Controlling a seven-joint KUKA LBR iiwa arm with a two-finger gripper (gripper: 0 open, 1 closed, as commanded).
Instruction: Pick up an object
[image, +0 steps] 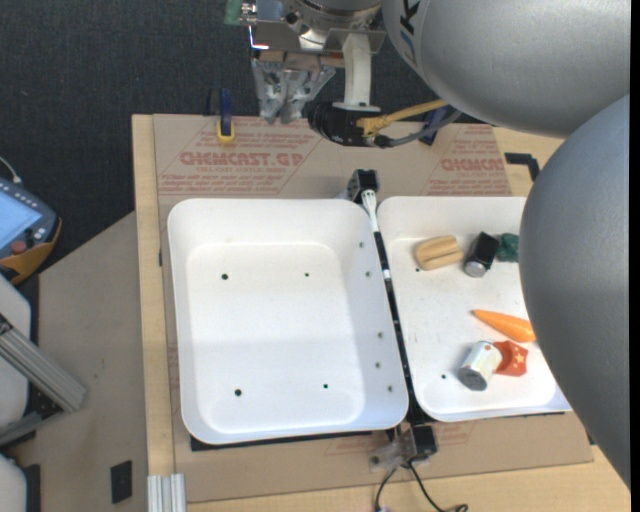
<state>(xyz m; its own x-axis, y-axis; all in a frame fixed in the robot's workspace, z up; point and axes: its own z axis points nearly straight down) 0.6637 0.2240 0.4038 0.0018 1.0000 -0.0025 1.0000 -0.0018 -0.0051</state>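
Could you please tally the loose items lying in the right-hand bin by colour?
Tan: 1, a short cylinder
Black: 1, a small cylinder
Green: 1, a piece partly hidden by the arm
Orange: 1, a carrot-like piece
Red: 1, a piece
Grey-white: 1, a small cylinder
Total: 6

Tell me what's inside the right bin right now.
In the right bin: a tan block, black cylinder, green piece, orange carrot, and a red-and-grey item. The arm covers its right side.

A brown board (300, 155) printed with red lettering lies on dark speckled floor (90, 70) under even light.
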